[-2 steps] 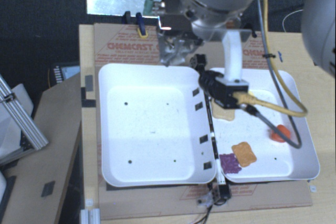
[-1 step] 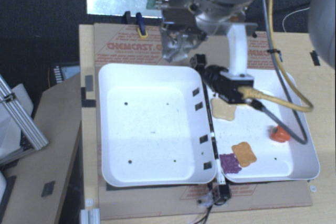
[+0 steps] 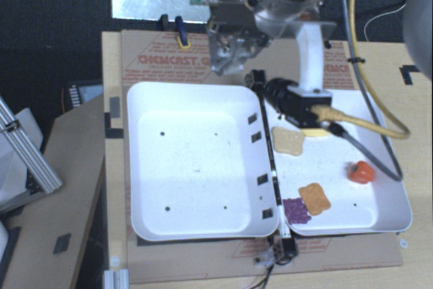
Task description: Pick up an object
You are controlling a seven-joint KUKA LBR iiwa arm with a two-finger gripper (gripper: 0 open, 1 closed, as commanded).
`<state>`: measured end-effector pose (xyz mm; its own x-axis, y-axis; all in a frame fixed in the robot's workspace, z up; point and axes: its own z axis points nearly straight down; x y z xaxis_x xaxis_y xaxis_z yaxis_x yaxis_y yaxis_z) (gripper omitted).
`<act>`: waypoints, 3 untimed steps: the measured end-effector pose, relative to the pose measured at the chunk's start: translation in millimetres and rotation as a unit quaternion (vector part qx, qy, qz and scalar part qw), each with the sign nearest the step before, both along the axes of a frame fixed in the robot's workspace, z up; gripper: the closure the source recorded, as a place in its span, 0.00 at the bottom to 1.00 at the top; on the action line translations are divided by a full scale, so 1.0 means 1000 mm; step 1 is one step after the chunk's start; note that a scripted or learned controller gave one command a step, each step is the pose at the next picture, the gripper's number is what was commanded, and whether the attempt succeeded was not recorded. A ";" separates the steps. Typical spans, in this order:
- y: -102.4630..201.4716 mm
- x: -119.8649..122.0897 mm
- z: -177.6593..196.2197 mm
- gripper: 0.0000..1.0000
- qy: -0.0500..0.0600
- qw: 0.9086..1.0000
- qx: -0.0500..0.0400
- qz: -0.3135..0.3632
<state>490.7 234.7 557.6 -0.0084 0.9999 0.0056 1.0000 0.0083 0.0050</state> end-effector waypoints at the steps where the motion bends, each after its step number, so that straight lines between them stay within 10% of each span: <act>1: 0.000 0.000 0.011 1.00 -0.001 1.000 0.001 0.001; 3: 0.001 0.000 0.033 1.00 -0.002 1.000 0.002 0.004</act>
<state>490.8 235.7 591.0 -0.0162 0.9998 0.0100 0.9998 0.0161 0.0095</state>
